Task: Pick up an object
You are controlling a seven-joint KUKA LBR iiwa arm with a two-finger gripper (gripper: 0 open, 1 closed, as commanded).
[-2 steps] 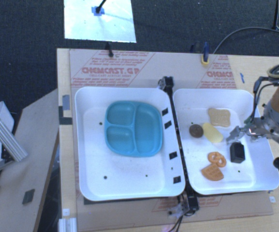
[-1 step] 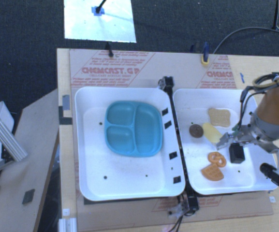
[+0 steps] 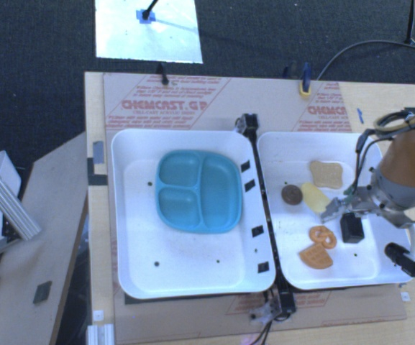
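Tool [image 3: 352, 228] low in right bin [image 3: 279, 264], grip state unclear, pretzel [image 3: 323, 236] just beside, far wall near

arm: enters from right, orange band showing; end effector [image 3: 349, 220]: lowered, pointing left

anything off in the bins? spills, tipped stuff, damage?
Nothing stands out. The blue divided plate lies flat in the left bin. In the right bin, the toast, brown disc, yellow piece, pretzel and orange piece lie loose near the hand.
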